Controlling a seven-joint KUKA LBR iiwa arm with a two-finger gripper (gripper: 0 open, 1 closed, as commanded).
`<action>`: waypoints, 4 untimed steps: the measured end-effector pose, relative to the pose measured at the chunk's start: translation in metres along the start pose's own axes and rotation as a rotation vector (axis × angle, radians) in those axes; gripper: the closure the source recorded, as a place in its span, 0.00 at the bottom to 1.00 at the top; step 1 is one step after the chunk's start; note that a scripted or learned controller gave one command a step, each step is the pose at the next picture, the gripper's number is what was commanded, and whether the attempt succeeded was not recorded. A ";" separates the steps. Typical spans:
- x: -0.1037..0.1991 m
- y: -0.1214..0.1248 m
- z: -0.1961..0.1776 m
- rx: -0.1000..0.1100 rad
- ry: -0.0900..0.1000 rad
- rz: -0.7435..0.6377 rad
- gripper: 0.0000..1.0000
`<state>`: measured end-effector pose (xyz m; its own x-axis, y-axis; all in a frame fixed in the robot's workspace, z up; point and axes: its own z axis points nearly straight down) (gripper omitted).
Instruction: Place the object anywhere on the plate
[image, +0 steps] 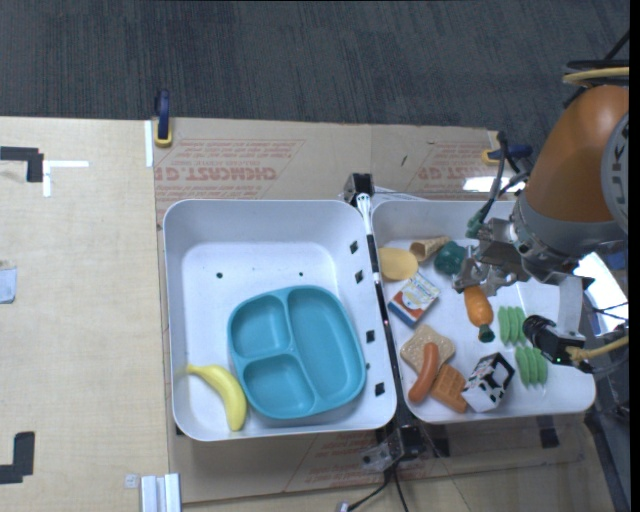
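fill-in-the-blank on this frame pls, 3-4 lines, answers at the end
1. The blue plate lies in the ____ bin.
2. The banana lies ____ the plate, in the same bin.
3. The plate has ____ compartments.
4. The gripper is above the ____ bin.

Missing words: left; beside; three; right

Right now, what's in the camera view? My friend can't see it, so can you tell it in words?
The robot's gripper hangs over the right white bin, above toy food including an orange carrot. In the left white bin sit a blue plate with three sections and a yellow banana beside it, not on it.
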<state>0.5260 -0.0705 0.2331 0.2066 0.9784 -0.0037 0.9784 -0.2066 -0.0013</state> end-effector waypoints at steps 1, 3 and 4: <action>0.059 -0.027 0.042 0.002 0.001 -0.028 1.00; 0.059 -0.027 0.042 0.002 0.002 -0.026 0.00; 0.059 -0.027 0.042 0.002 0.002 -0.026 0.00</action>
<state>0.5119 -0.0073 0.1906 0.1810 0.9835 -0.0021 0.9835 -0.1810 -0.0028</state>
